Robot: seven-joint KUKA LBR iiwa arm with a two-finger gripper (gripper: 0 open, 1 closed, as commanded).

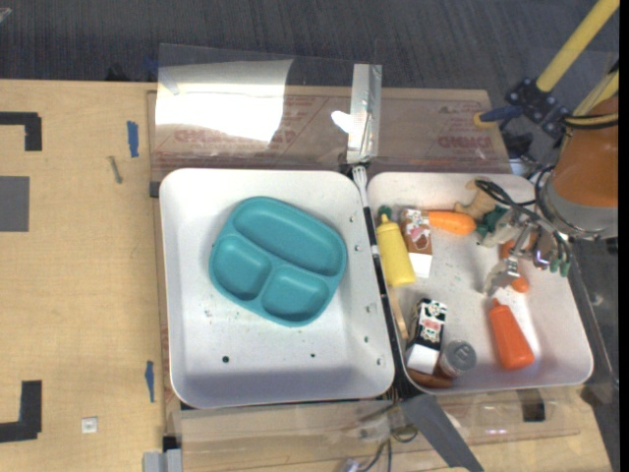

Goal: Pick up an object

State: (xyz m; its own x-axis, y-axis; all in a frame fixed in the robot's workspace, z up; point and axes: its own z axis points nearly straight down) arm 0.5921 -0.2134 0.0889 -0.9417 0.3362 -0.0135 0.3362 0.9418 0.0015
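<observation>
From above, the right bin (575, 357) holds the clutter, and the jaws (511, 268) hang over its middle right, just above the white cap end of an orange bottle (510, 334). That bottle lies flat with its long axis running from about 11 o'clock to 5 o'clock, cap toward 11 and orange base toward 5, near the bin's right wall. Whether the jaws are spread or pressed together cannot be told here, since the metal parts and cables blur together, and nothing is plainly seen between them. At 10 o'clock from the jaws lies a carrot-shaped orange toy (452, 223), its long axis close to 3-to-9 o'clock. Just beside it at 9 o'clock is a small red and white packet (418, 229), and further toward 9 a yellow bottle (394, 252) lies along the bin's left wall, pointing roughly 12 to 6. At 7 o'clock from the jaws is a small black and white carton (428, 324), with a grey round lid (459, 355) near it at the bin's front edge. The left bin (187, 362) carries a teal divided plate (279, 260), well apart from the arm (590, 180), which enters from 3 o'clock over the wooden surface (74, 264).
</observation>
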